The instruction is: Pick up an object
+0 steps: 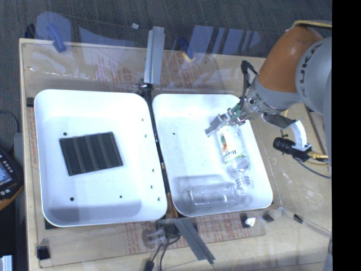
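Bottles (232, 148) lie flat toward five o'clock in our right bin (186, 109), so we hover our gripper (223, 122) over one's top end; finger spread we cannot tell.

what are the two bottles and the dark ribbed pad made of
Labelled bottle: looks like clear plastic, glossy, since the white bin shows through it around a paper-like label. Lying bottle: also likely clear plastic, see-through with soft highlights; glass cannot be ruled out. Ribbed pad: dark grey and matte with parallel ridges, perhaps rubber or foam; the look leaves it open.
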`<state>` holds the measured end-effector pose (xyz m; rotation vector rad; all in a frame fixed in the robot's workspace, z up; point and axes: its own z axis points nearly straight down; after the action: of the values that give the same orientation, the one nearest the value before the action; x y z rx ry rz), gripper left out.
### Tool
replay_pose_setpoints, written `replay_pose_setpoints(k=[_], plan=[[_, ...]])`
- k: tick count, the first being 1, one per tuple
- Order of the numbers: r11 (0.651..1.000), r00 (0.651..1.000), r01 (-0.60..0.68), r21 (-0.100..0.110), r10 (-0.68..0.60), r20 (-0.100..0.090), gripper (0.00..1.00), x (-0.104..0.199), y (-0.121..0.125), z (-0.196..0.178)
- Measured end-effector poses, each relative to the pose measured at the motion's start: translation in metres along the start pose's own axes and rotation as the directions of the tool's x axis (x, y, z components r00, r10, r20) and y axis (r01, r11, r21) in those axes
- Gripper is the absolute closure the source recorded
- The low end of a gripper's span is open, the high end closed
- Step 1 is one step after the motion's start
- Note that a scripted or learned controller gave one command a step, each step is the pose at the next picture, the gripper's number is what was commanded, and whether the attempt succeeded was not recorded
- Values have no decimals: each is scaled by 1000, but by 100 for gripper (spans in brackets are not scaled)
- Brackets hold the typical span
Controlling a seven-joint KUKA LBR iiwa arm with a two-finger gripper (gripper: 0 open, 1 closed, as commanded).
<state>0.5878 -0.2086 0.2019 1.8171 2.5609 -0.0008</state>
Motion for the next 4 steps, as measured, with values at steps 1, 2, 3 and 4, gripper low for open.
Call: replay_pose_setpoints(k=[1,2,3,4], plan=[[1000,1000,14,-2,-14,2,0,-3,7,4],[1000,1000,24,-1,-24,1,0,-2,4,-1],[999,999,47,3,-47,-4,0,0,0,1],[991,991,132,0,-132,0,0,36,24,-12]])
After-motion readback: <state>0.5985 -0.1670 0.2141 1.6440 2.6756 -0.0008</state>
